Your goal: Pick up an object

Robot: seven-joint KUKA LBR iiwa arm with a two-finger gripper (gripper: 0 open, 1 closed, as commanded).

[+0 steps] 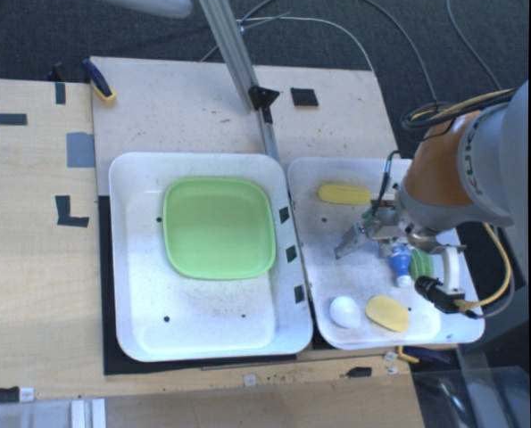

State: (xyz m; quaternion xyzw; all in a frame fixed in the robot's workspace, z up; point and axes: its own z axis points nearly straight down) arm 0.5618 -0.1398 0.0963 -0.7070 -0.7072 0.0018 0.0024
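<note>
The right bin [314, 239] holds several small items. A yellow oblong piece [344, 193] lies near its far edge. A white ball [344, 310] and a yellow wedge [388, 313] sit at its near edge. A small blue and white bottle [401, 266] lies beside a green item [423, 264] under the wrist. My gripper [348, 242] hangs low over the bin's middle, pointing left. It is open with nothing between its fingers. The yellow oblong piece is just beyond it and the bottle just to its right.
The left bin [131, 266] holds a green square plate [219, 227]. A slanted metal pole [238, 56] ends at the bins' far edge. Cables [493, 275] loop along the right side of the right bin.
</note>
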